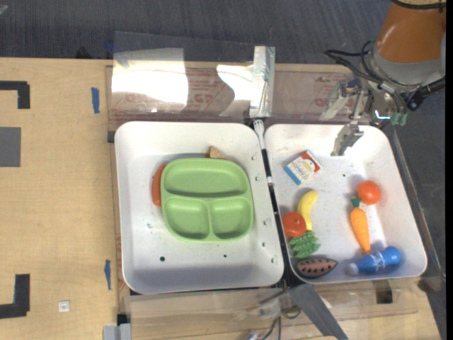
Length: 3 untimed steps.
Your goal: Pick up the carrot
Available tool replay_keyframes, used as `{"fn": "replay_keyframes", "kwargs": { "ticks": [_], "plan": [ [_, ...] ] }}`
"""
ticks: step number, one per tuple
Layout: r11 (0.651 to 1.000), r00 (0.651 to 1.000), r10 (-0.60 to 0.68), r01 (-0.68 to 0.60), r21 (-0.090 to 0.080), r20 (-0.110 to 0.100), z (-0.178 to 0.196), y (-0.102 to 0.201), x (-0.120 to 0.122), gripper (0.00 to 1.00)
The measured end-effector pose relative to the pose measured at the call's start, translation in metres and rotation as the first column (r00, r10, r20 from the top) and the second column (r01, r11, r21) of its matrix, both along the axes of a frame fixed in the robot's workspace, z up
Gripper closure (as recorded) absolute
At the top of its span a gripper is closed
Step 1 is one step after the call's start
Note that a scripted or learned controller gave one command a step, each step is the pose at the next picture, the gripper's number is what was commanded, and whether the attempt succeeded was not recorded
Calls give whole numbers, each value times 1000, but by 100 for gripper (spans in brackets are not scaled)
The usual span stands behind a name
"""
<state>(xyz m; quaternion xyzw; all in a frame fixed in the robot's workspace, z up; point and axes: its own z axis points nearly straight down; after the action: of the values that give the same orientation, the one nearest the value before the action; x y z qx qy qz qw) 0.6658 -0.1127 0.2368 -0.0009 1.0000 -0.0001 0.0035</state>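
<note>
Arm: the grey arm with its orange band entered from the upper right, above the far edge of the right bin (407, 190).
Gripper: the gripper (345, 129) hung over the far part of the right bin; fingers were spread apart, with nothing between them.
Carrot: the carrot (359, 227) lay in the right bin's right half, tip toward the near edge, well apart from the gripper.
Neighbours: an orange ball (369, 192) sat just beyond the carrot; a blue bottle (376, 261) lay just near of it.
Other contents: a banana (306, 207), a tomato (294, 224) and a small carton (302, 166).
Left bin: the left bin (134, 190) held a green divided tray (207, 197).
</note>
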Motion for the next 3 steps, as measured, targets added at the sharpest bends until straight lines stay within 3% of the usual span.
{"fn": "replay_keyframes", "kwargs": {
  "ticks": [1, 2, 3],
  "plan": [
    [996, 996, 86, -86, 3, -12, -111, -33, -113, 0],
    [994, 994, 111, -111, -5, 7, -147, -81, -159, 0],
    [993, 993, 114, -114, -9, 19, -134, -80, -154, 100]
  ]
}}
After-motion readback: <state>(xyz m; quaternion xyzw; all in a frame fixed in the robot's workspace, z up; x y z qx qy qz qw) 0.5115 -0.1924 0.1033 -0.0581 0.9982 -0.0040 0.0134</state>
